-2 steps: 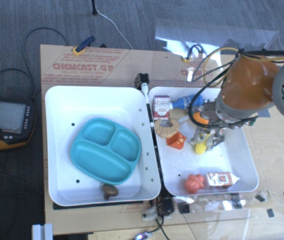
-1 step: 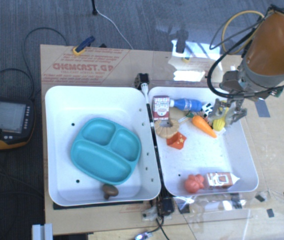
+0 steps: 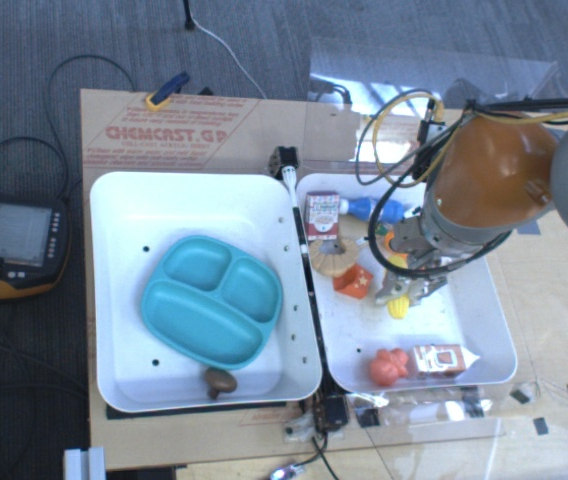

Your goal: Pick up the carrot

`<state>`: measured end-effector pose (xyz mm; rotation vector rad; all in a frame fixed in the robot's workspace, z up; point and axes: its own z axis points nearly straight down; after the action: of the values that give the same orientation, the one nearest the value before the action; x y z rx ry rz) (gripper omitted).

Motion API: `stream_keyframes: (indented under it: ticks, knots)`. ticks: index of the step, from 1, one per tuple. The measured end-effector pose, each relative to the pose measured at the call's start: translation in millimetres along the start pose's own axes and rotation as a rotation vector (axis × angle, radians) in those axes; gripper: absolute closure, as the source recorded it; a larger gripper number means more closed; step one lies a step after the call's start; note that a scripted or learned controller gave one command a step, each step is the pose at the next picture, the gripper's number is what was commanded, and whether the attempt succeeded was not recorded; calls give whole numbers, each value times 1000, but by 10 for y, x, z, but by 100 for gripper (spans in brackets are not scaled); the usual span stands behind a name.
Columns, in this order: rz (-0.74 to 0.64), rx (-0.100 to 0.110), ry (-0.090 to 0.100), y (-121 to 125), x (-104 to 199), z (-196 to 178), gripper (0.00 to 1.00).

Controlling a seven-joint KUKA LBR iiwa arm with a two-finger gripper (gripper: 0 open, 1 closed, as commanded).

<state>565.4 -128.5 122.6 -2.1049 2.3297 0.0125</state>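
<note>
From my remote seat I take the carrot (image 3: 354,281) to be the stubby orange-red plastic piece lying in the right shallow white bin (image 3: 494,318). It sits left of the bin's middle, near the divider where the two bins meet. It is short and chunky, and its long axis seems to run roughly left to right across the view with a slight tilt, but I cannot tell which end is the tip. The grey arm's two-finger gripper (image 3: 407,293) hangs just to the carrot's right, over a small yellow toy piece (image 3: 397,309). It is apart from the carrot, and I cannot tell whether it is spread or closed because the wrist and cables cover it. Behind the carrot, a small red-and-white carton (image 3: 322,216) stands against the bin's far left corner, with a blue object (image 3: 364,208) beside it and a tan round piece (image 3: 331,259) close to the carrot's far-left side. There is bare white floor in front of the carrot, reaching to a pinkish-red lumpy toy (image 3: 388,366) and a flat red-and-white packet (image 3: 439,359) by the near wall. The left white bin (image 3: 124,218) holds a teal divided plate (image 3: 209,298) and a brown rounded lump (image 3: 220,380) at its near wall.
</note>
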Motion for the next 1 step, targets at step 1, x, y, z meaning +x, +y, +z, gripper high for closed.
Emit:
stream_keyframes:
  ticks: [1]
  knots:
    - [-409,12,5,207,381,323,100]
